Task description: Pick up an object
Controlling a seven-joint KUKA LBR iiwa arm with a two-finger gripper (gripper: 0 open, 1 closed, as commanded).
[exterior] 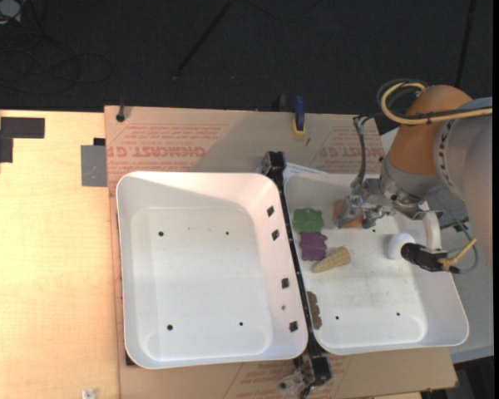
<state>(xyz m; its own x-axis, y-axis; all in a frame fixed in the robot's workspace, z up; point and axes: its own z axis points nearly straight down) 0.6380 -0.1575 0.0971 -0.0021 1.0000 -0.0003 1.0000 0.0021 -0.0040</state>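
Nearest, small brown object [313, 307] lies against view-left wall of right bin [449, 327], by divider with left bin [133, 306]. Farther in, tan cone-shaped piece [331, 259] lies slantwise on bin floor, just beside purple lump [313, 243]. Green lump [308, 219] sits just behind purple lump. Beyond, gripper [359, 209] hangs low over far part of right bin, apart from green lump. Small orange-brown item [343, 212] right at gripper; whether gripped, cannot tell. Gripper spread or pressed together: cannot tell. Arm [424, 131] reaches in from view's right.
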